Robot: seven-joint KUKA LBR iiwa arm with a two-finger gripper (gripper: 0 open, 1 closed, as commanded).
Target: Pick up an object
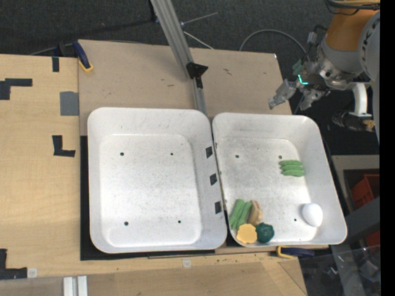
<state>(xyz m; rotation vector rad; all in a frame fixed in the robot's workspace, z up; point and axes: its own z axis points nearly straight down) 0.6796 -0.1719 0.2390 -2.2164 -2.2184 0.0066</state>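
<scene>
- Objects for picking lie in the right bin (321,142); the left bin (99,165) holds none that I can see.
- Green pod (239,212), tan piece (255,213), yellow piece (247,234) and dark green piece (265,232) crowd the near-left corner, touching; I judge a descent here could nudge neighbours or jam against the bin wall.
- Green ridged piece (292,168) lies alone, the safest target.
- White egg-like ball (311,214) sits near the right rim; I expect it to roll from a pinch.
- Gripper (295,98) hangs over the bench beyond the bin's far rim, fingers spread, holding nothing; a straight drop would miss everything.
</scene>
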